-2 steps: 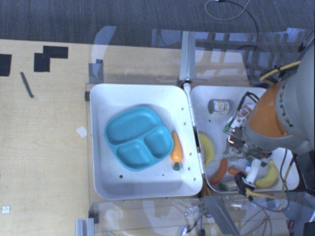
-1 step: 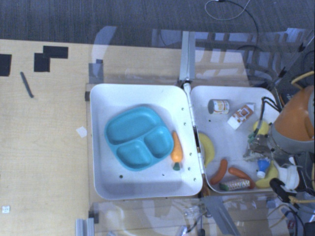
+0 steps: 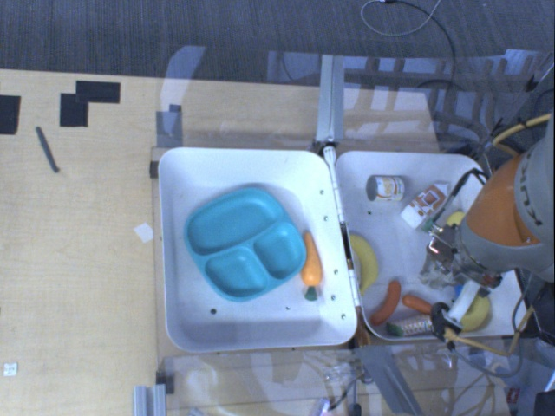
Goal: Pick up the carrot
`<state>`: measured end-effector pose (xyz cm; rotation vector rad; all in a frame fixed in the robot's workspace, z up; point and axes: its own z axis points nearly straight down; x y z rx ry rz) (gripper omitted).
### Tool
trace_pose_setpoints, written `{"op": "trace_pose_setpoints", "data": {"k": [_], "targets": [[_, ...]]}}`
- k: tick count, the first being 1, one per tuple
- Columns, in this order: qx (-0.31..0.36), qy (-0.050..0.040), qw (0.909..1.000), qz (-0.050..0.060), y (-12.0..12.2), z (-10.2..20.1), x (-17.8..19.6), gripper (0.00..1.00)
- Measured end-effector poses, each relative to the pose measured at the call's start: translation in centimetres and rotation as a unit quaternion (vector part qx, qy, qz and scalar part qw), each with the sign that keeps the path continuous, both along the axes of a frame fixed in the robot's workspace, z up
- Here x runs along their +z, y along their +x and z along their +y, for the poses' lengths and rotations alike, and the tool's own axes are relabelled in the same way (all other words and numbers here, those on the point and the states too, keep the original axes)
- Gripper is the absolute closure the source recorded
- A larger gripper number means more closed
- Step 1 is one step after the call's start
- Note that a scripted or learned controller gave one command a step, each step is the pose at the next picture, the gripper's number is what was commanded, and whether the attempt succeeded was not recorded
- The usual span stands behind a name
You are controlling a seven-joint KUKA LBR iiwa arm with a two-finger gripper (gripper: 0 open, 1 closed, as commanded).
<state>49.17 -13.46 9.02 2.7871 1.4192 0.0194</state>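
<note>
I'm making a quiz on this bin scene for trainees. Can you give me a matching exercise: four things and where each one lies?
Things:
1. carrot
2. blue tray
3. can
4. gripper

Places:
A. middle of the left bin
B. far end of the right bin
C. left bin, against the tray's right edge
D. over the right bin, near its right side

Pairs: 1-C, 2-A, 3-B, 4-D

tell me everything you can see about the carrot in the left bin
The carrot is a small orange toy-like piece, smooth and plastic-looking, with a dark green stub at its lower end. It lies flat on the floor of the left bin, running roughly top to bottom in the view, slightly curved. It rests right against the right edge of the blue divided plate, near the wall between the bins. The gripper is over the right bin, apart from it.
</note>
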Motion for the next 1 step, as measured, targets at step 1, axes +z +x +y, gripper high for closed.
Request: {"op": "trace_pose_setpoints", "data": {"k": [1], "targets": [[-0.115,0.0014,0.9934,-0.001,0.01,3.66,0.02,1.00]]}}
